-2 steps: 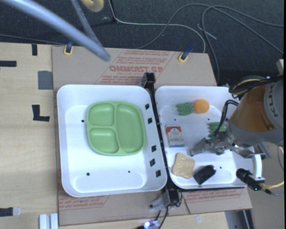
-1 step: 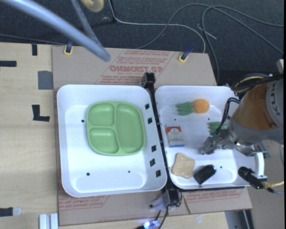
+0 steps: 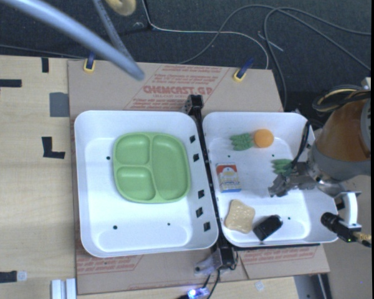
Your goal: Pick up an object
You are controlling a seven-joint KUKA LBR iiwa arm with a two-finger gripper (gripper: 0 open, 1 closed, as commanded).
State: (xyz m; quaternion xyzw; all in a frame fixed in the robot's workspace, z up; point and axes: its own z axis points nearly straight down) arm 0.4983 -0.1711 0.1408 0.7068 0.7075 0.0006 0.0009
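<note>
From the fixed camera above, the counter (image 3: 25,185) shows pale wood grain with black tape marks, and a sheet of brown cardboard (image 3: 174,86) lies under both bins. Red print on the cardboard reads "CHEMCAST GP"; the smaller red lines around it are too fine to read.

The left bin (image 3: 90,229) is shallow, white and glossy with rounded corners. In it lies a light green plastic tray (image 3: 153,167) with rounded corners, split into three compartments.

The right bin (image 3: 224,120) touches the left one along a black hinge-like strip. Inside it, near the far wall, a smooth round orange ball (image 3: 263,138) sits just beside a bumpy green toy (image 3: 240,142). A small flat box (image 3: 228,176) with a red top and a blue-and-white face lies toward the bin's left side; its label is too small to read. Near the front wall lie a tan, rough-looking slice of toast (image 3: 239,217) and, just beside it, a black oblong object (image 3: 267,227). A second leafy green piece (image 3: 282,165) lies by the right wall.

The claw (image 3: 280,187) is down inside the right bin, dark grey, just below that green piece; whether it is wide, narrow or gripping anything cannot be told. The arm's orange band (image 3: 341,132) rises behind it.
</note>
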